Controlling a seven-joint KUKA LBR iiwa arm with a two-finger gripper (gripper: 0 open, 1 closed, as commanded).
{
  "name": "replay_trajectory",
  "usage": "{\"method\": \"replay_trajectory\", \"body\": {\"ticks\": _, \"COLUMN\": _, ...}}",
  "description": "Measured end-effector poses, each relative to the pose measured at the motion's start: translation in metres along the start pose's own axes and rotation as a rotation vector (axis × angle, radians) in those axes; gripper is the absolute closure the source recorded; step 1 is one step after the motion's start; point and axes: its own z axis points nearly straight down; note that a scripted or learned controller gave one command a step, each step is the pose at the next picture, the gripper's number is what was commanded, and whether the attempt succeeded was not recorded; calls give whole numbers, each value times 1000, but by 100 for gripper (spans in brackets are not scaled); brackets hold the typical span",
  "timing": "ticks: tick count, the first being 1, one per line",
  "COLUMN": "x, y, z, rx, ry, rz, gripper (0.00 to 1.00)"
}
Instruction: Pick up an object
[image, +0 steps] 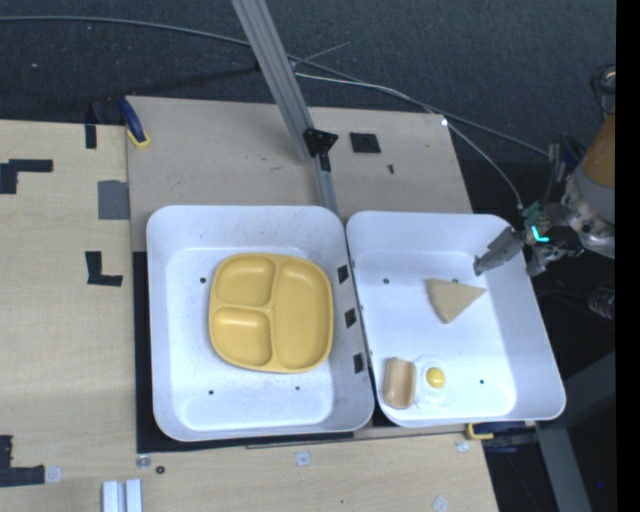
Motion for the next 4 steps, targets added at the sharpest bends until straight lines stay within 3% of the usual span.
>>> {"method": "replay_trajectory", "body": {"ticks": 1, "x": 0, "y": 0, "z": -1, "rx": -1, "ry": 0, "rz": 0, "gripper": 0}}
{"method": "replay_trajectory", "body": {"ticks": 3, "x": 9, "y": -18, "z": 117, "rx": 4, "ry": 1, "rz": 0, "gripper": 0}}
{"method": "replay_trajectory", "body": {"ticks": 4, "x": 7, "y": -16, "z": 179, "rx": -4, "ry": -3, "rz": 0, "gripper": 0}}
